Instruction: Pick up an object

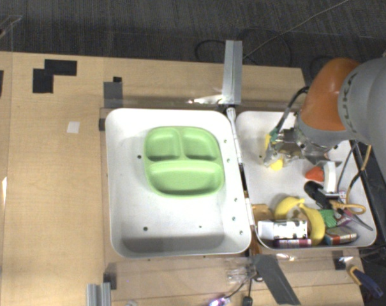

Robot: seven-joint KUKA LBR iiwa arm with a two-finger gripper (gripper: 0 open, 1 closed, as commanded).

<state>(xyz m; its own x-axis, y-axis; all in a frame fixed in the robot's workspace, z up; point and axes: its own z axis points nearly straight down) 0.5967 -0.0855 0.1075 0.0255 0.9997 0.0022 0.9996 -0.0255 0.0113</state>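
The gripper [277, 150] is inside the right bin [256, 183], near its upper left area; whether it is spread or pressed together cannot be determined. A small yellow object [276, 164] lies directly beneath it, and contact cannot be confirmed. Toward the near edge of the right bin, a banana [305, 214], a white marker box [283, 230] and other small items are piled together. The left bin [126, 190] beside it holds a green divided plate [182, 160].

Grey arm [365, 101] from the right, pincer [281, 146] low, pointing left.
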